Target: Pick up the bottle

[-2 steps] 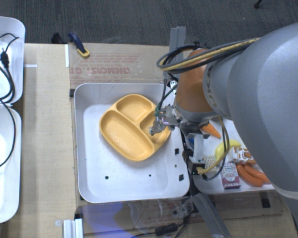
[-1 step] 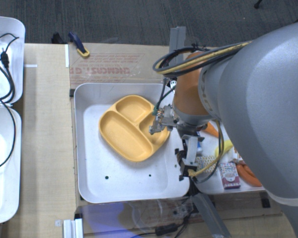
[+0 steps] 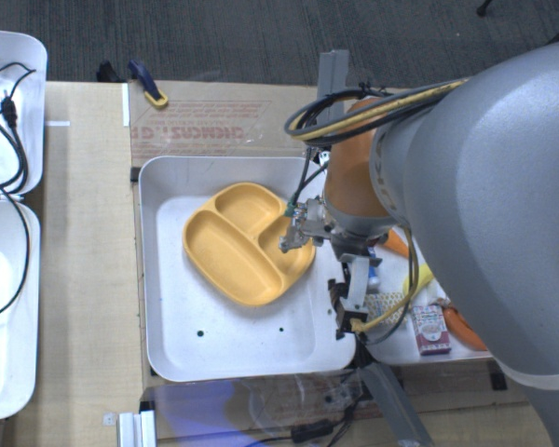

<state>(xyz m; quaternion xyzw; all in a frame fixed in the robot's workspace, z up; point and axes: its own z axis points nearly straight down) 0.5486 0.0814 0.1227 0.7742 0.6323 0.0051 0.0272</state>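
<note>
My gripper (image 3: 295, 232) hangs under the grey arm with its orange band, over the right edge of a yellow divided plate (image 3: 240, 246). The plate lies in the white bin (image 3: 168, 277) in the middle of the view. The wrist covers the gripper's tips from above. The arm's bulk hides most of the bin to the right. A small white and blue piece (image 3: 374, 275) peeks out just right of the wrist, too covered to name.
In the right bin's visible strip lie an orange object (image 3: 465, 328), a small red and white box (image 3: 432, 331) and a bit of yellow (image 3: 419, 276). A blue and yellow tool (image 3: 146, 84) rests on the cardboard behind the bins. White trays with black cables (image 3: 5, 128) stand at far left.
</note>
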